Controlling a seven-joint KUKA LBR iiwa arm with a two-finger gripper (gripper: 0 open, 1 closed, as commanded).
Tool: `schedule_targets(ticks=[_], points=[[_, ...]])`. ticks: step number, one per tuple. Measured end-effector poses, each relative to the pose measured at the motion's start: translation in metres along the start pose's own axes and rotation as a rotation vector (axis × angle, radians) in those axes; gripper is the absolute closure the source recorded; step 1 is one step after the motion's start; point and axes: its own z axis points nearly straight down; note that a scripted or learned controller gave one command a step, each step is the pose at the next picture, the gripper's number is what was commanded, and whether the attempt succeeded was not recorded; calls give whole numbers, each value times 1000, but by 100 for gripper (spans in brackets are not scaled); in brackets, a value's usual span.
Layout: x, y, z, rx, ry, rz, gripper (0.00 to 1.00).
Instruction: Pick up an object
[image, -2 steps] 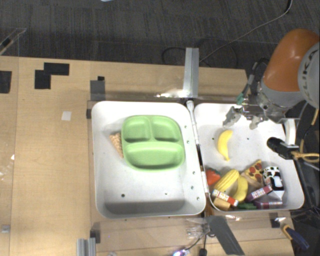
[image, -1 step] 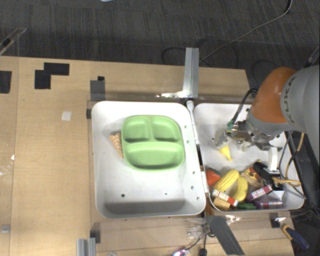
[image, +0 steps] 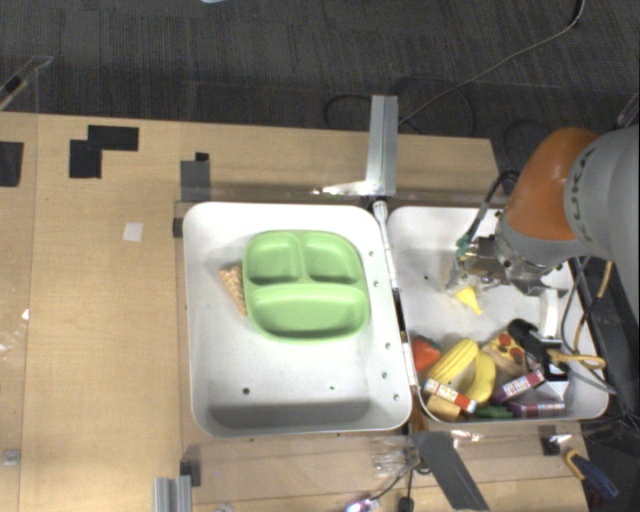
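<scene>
gripper (image: 470, 272) low in the right bin (image: 420, 235) near its back edge, pinching a small yellow piece (image: 468, 297), toy pile (image: 485, 378) along front edge, green tray (image: 304, 282) in left bin (image: 205, 300)

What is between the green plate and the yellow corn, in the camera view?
In the camera view, the bins' two white walls lie between the green plate and the corn, plus an orange-red item.

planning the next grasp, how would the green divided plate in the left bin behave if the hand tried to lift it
The green divided plate looks moulded and stiff, so it probably won't flop. It is wide and lies flat, so only its rim seems graspable. Its smooth surface may slip, and lifted by one edge it would likely tilt.
</scene>
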Motion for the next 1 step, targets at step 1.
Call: schedule_targets(ticks=[1], points=[[55,68,-81,3,-1,-52,100]])
